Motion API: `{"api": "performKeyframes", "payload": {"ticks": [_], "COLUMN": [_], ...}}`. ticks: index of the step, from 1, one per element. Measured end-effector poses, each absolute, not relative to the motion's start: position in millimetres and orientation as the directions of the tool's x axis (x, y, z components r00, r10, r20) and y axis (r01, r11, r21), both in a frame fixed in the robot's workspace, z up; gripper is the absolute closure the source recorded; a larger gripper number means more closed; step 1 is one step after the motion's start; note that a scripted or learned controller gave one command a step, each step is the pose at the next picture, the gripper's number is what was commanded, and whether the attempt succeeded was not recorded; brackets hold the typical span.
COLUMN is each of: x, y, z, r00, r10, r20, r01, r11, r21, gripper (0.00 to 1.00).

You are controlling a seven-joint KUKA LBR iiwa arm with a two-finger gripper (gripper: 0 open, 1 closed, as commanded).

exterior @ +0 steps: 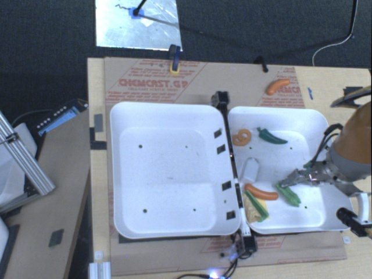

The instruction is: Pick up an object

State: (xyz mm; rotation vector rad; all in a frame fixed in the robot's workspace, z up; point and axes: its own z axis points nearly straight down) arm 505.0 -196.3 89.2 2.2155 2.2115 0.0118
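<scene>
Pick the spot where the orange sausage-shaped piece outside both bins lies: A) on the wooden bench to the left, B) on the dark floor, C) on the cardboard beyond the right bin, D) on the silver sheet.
C: the orange piece rests on the printed cardboard, just past the far rim of the right bin.

Both bins showing plain white: left bin (pixel 168 173) and right bin (pixel 302 214). Black clips (pixel 224 150) sitting along the divider between them. Bench top (pixel 192 77) reading as tan cardboard with faded red lettering.

In the right bin: pretzel (pixel 242 136) looking orange-tan, pepper (pixel 271 135) dark green, carrot-like piece (pixel 261 192) orange, bean-like pod (pixel 289 194) green, corn-like piece (pixel 254 207) yellow with green, possibly husk, too blurred to confirm.

Orange sausage-shaped item (pixel 278 86) lying on the cardboard. Yellow-and-blue clamp (pixel 174 60) at the top edge. Arm (pixel 354 147) showing grey with an orange band. Floor (pixel 46 39) dark, with a silvery sheet (pixel 136 16).
</scene>
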Motion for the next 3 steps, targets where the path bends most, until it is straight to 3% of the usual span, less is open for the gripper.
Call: {"api": "performKeyframes", "payload": {"ticks": [1, 2, 3], "x": [507.5, 597.3, 606.3], "y": [-195, -207, -171], "z": [101, 309, 492], "r00": [-0.003, -0.007, -0.009], "r10": [1.0, 1.0, 1.0], "r20": [-0.001, -0.009, -0.006], "r01": [1.0, 1.0, 1.0], "r11": [0.003, 0.008, 0.009], "r21": [0.016, 0.023, 0.022], "gripper": [1.0, 1.0, 1.0]}}
